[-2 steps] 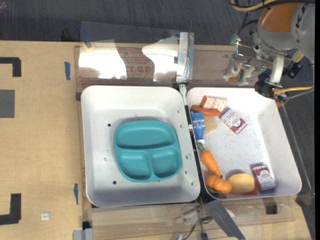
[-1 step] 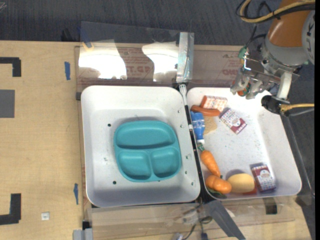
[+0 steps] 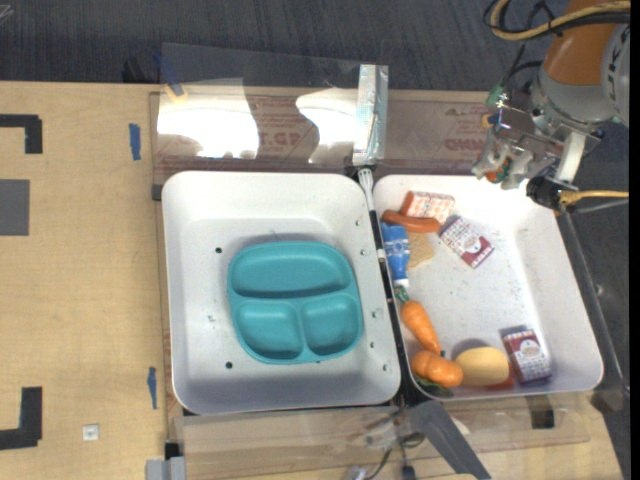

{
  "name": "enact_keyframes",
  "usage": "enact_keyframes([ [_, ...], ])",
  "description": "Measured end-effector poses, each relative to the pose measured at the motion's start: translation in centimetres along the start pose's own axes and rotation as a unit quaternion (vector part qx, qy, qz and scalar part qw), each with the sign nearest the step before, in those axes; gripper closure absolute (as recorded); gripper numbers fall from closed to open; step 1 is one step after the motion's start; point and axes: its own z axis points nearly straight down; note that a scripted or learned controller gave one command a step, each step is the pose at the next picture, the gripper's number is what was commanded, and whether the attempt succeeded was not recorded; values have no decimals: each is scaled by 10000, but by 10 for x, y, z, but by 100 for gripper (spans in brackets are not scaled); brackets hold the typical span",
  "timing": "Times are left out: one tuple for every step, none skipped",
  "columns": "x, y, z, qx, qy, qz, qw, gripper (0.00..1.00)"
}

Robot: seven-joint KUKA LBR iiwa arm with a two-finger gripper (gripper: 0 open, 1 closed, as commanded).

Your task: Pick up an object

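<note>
A: From the camera above the bench, where is the gripper (image 3: 510, 163)?

B: Over the far right corner of the right bin (image 3: 575, 268), up off the floor, with the arm (image 3: 590, 53) coming in from the right. Whether it is spread or pressed together I cannot tell; the metal parts blur together. Nothing shows between them.

A: So what could it pick up?

B: Everything loose lies in that right bin. A small red-and-white box (image 3: 430, 206) and a patterned packet (image 3: 467, 241) sit nearest the gripper. A blue tube (image 3: 396, 251) and a carrot (image 3: 420, 324) lie along the left wall, likely slid there against the rim. At the near edge are an orange pepper (image 3: 438, 368), a yellow potato-like lump (image 3: 483, 365) and a dark red packet (image 3: 526, 354).

A: And the left bin (image 3: 190, 268)?

B: It holds a teal divided tray (image 3: 294, 300), lying flat in the middle. I judge the grasp not yet begun.
</note>
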Motion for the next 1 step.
enact_keyframes([
  [1,0,-3,-19,8,-5,10000,0],
])
